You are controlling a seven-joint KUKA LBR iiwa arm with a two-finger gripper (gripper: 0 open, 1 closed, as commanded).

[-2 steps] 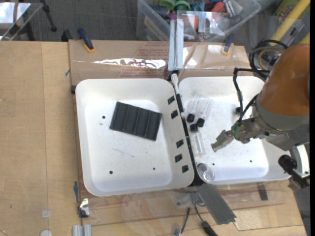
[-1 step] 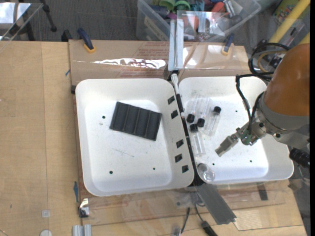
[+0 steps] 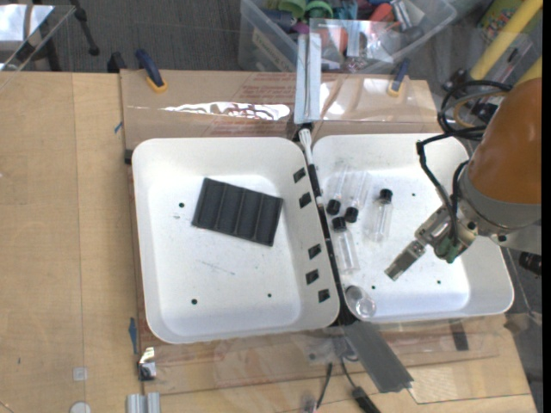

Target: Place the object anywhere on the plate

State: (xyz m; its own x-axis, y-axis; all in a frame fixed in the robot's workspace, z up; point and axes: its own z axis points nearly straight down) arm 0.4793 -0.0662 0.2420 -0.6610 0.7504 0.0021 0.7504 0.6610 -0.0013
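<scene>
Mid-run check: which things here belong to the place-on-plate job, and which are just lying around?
Job:
- dark ribbed plate, left bin
- clear vials with black caps, right bin
- gripper, over the right bin

Lying about:
- tote of toys behind the bins
- blue-handled clamp
- white bins themselves
</scene>
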